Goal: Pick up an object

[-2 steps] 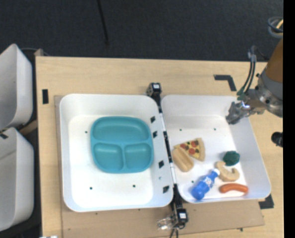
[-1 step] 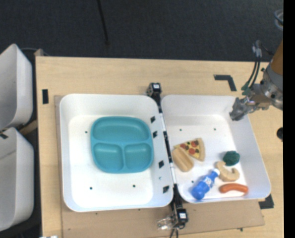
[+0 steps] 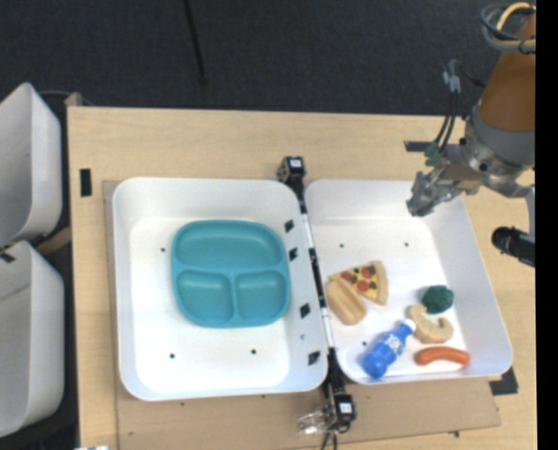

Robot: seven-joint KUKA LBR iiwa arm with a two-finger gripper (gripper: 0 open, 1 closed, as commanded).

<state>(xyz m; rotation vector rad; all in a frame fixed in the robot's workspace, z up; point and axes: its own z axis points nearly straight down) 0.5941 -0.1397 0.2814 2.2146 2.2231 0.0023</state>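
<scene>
**A:** Where is the tool (image 3: pixel 427 198) right now?

**B:** Over the far edge of the right bin (image 3: pixel 400 204), near its far right corner, hanging from the grey arm with the orange band (image 3: pixel 505 97). It hovers above bare white floor with nothing under it. Whether it is spread or pressed together I cannot tell; it is small and dark at this slant. Nothing is visibly caught in it.

**A:** So nothing picked yet?

**B:** I judge not. All the candidates lie in the near half of that bin, well apart from the tool. Nearest are the pizza slice (image 3: pixel 366 280) and the hot dog bun (image 3: pixel 345 301), touching each other near the divider between the bins. Toward the right wall sits a dark green piece (image 3: pixel 437 298), with a tan curved piece (image 3: pixel 432 326) just beside it. Along the near edge lie the blue bottle (image 3: pixel 386 351) and a red sausage (image 3: pixel 442 356).

**A:** Why hold so far back?

**B:** Probably a clear starting pose: from the far edge it blocks none of the objects from the camera, and can descend on any of them.

**A:** And the left bin (image 3: pixel 147 214)?

**B:** It carries only a teal divided plate (image 3: pixel 230 273), lying flat in the middle. Both bins sit side by side on the desk (image 3: pixel 213 143).
</scene>
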